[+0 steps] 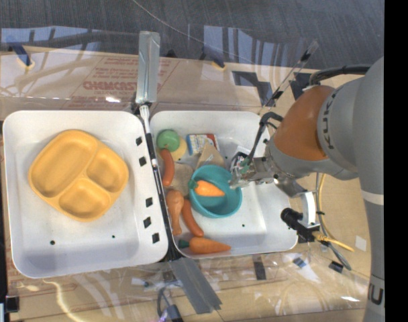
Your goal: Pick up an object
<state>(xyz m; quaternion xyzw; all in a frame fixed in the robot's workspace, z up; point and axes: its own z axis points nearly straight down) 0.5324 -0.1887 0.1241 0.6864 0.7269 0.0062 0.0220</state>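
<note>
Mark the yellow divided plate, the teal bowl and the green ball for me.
yellow divided plate (78, 174): camera view, on the ridge where its compartments meet.
teal bowl (218, 206): camera view, on its inner wall below the carrot piece.
green ball (168, 139): camera view, on its top.

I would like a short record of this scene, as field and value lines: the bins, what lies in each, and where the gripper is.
left bin: holds a yellow divided plate
right bin: holds a teal bowl, carrots, a green ball, a small carton
bowl contents: one small carrot piece
loose carrots: along the right bin's left and near sides, one at the near edge
gripper: over the right bin, at the bowl's right rim
grasp: no object seen between the fingers
</note>
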